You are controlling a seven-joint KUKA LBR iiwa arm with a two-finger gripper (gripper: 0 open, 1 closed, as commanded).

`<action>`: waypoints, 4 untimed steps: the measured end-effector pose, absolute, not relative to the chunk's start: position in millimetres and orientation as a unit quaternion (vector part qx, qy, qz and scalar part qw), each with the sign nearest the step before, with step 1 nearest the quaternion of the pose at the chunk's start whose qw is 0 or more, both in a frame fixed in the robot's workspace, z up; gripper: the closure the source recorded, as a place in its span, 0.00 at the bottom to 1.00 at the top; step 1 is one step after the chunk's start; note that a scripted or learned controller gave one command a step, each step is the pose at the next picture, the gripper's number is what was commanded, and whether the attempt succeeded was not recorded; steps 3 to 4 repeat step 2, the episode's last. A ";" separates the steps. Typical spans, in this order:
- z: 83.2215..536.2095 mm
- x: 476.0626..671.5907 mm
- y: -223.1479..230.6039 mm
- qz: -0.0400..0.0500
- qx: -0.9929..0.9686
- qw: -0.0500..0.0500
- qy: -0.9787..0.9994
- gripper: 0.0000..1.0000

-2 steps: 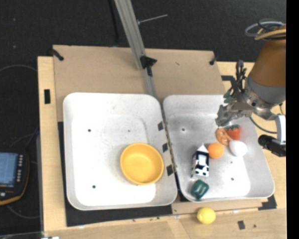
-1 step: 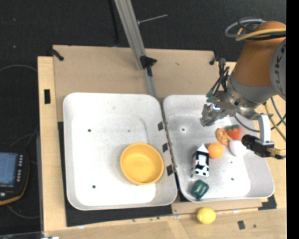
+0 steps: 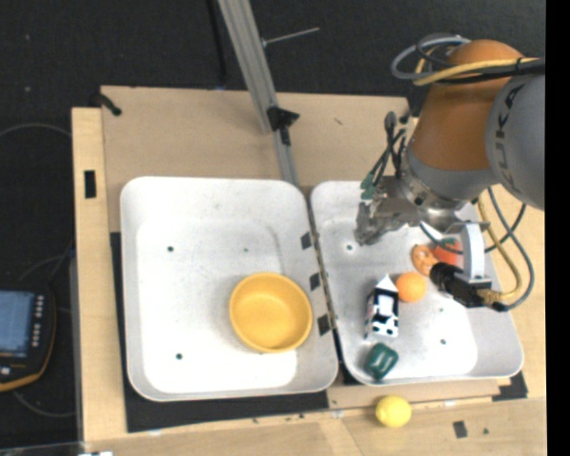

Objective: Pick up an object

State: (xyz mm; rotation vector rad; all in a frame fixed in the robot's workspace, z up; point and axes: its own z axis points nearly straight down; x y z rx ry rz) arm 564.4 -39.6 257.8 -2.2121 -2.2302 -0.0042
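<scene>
Fingers (image 3: 369,228) hover near a black-and-white carton (image 3: 383,313) lying in the right bin (image 3: 494,345).

Arm over right bin (image 3: 494,350), yellow bowl (image 3: 271,312) in left bin (image 3: 171,217), lemon (image 3: 392,411) on bench (image 3: 171,131)

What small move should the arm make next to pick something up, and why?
Probably shift the pincer toward the near edge of the right bin and lower over the black-and-white carton. The pincer sits above bare bin floor, while the carton, orange ball and green block lie nearer the front.
</scene>
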 end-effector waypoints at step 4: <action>249.8 541.2 60.6 0.000 -0.705 0.000 -0.709 1.00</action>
